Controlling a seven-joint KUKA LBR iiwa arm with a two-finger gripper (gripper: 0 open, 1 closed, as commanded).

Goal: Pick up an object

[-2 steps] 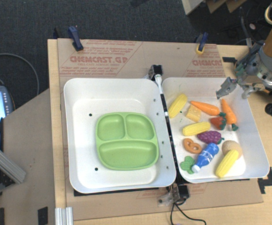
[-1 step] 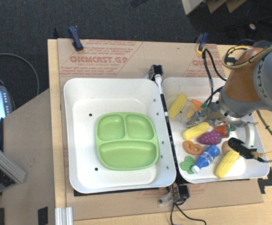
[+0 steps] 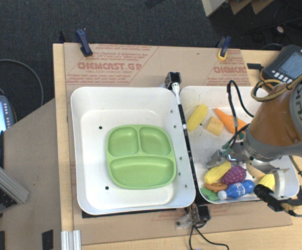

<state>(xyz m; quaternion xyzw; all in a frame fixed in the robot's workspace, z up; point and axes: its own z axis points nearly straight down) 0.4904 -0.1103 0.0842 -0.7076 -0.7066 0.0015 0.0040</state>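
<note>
The right bin (image 3: 205,95) holds several toy foods. A yellow corn cob (image 3: 197,116), a tan block (image 3: 214,126) and an orange carrot (image 3: 226,119) lie in its far half. At its near edge a yellow piece (image 3: 216,172), purple grapes (image 3: 234,174), a blue piece (image 3: 238,189), a green piece (image 3: 209,194) and a small yellow piece (image 3: 267,181) are heaped together. My gripper (image 3: 222,158) is low inside this bin, just above the yellow piece and the grapes. The wrist hides what is under it.
The left bin (image 3: 86,139) holds a green divided plate (image 3: 140,157). A black-and-white rod (image 3: 181,120) lies along the wall between the bins. Blue clamps (image 3: 83,41) grip the board's far edge. Cables hang near the right bin's far corner.
</note>
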